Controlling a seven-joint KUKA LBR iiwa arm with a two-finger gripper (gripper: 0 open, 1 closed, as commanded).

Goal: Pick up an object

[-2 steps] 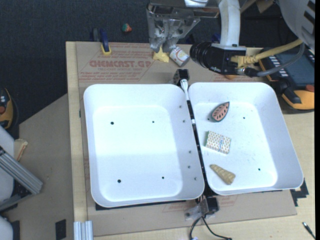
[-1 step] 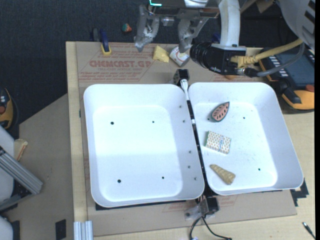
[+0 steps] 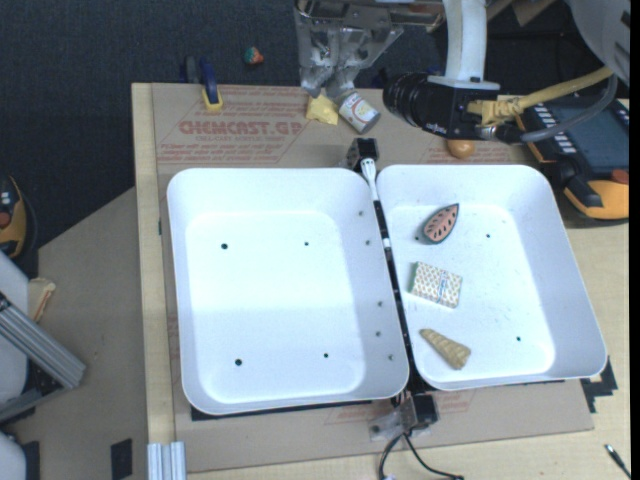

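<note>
Right bin [image 3: 560, 258] holds three items: brown-pink leaf-shaped piece [image 3: 439, 223] at 12 o'clock, pale checkered square pad [image 3: 437, 285] mid-bin, tan cone-shaped piece [image 3: 445, 348] at 6 o'clock. Left bin [image 3: 200, 268] beside it. End effector [image 3: 335, 68] up at table's 12 o'clock edge; can't tell its state. Board [image 3: 240, 128] reads "CHEMCAST".
</note>
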